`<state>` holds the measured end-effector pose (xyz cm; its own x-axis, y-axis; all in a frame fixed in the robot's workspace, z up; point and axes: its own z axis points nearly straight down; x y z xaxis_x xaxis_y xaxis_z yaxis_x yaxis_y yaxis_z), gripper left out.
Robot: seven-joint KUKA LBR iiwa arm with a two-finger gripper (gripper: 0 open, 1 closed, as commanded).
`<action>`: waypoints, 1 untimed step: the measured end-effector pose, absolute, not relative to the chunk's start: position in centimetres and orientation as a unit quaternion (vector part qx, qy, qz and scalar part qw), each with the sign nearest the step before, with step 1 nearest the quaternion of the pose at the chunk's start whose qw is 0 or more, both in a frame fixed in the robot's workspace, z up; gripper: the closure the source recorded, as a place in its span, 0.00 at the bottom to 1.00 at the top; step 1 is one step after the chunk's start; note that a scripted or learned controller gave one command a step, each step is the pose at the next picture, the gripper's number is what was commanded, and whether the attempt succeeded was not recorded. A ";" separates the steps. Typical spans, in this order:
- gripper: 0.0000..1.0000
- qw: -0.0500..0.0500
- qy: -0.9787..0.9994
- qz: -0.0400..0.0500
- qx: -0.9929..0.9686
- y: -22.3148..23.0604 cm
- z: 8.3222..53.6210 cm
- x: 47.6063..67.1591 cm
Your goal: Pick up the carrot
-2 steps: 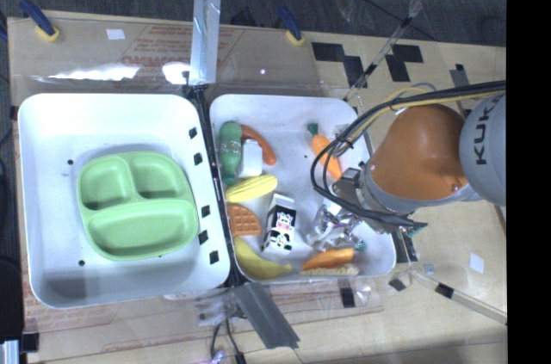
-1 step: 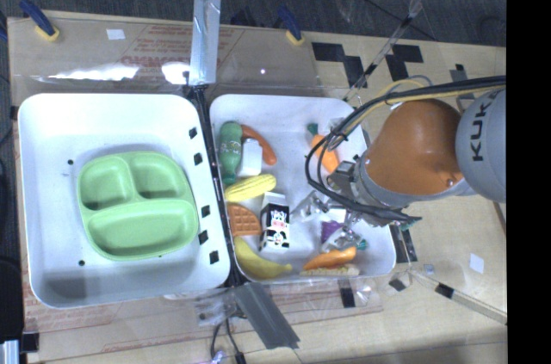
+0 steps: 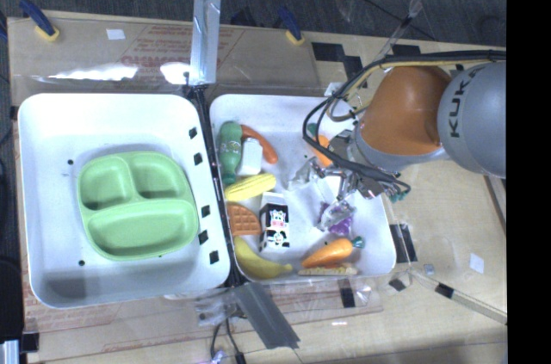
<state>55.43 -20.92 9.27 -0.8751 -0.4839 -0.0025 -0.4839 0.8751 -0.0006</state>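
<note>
The carrot, orange with a small green tip at its right end, lies near the front wall of the right bin. My gripper hangs over the middle right of that bin, under the orange wrist band. It is behind the carrot and apart from it, with a purple item lying between the two. Nothing shows between the gripper and the carrot touching.
The right bin also holds a green bottle, a long orange pepper, corn, a waffle, a cow-print carton and a banana. A green divided plate sits in the left bin.
</note>
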 end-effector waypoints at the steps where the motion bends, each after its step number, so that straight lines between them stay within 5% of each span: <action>1: 0.00 0.002 0.984 0.000 -0.180 -20.9 9.3 63.1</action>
